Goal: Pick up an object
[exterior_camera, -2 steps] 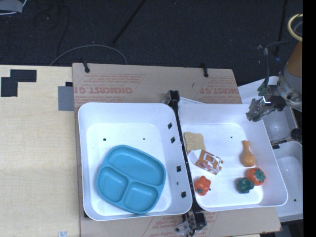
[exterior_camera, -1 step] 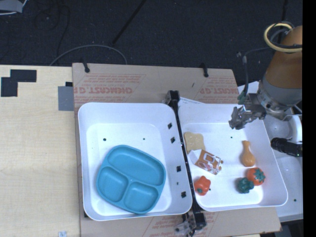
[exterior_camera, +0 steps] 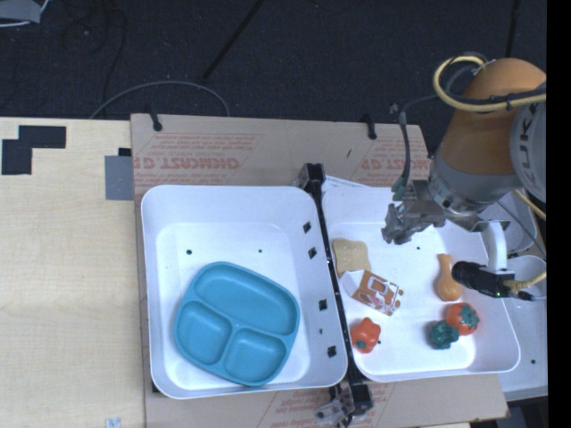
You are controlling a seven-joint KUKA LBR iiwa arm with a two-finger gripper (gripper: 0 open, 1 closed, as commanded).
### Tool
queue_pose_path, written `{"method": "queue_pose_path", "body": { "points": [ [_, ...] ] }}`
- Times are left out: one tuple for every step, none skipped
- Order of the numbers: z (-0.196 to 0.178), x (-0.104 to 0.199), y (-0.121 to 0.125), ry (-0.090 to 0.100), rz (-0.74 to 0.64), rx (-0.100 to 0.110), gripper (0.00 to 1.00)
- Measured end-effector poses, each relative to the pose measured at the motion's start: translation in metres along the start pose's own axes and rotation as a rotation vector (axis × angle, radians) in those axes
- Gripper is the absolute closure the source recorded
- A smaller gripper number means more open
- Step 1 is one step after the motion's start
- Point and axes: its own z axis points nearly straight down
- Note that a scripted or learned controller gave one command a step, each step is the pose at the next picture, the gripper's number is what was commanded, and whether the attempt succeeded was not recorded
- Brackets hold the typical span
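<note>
The pincer [exterior_camera: 403,224] hangs over the right bin [exterior_camera: 357,199] near its far edge — spread or pressed together, I cannot tell — with nothing seen in it, so the pick looks undone, the tan piece [exterior_camera: 351,255] and clear packet [exterior_camera: 377,292] lying near the bin's left wall.

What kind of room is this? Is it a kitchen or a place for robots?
Most likely a robot lab, not a kitchen. A robot arm reaches over two white bins on a workbench, cables trail across the dark floor behind, and the food in the right bin, such as the tomato, looks like toys.
</note>
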Motion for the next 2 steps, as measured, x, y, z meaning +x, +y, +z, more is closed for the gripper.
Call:
{"method": "queue_pose_path", "body": {
  "points": [
    [-0.005, 0.058, -0.018, 0.0, -0.001, -0.001, 1.0],
    [0.004, 0.101, -0.04, -0.001, 0.0, 0.001, 1.0]
  ]
}}
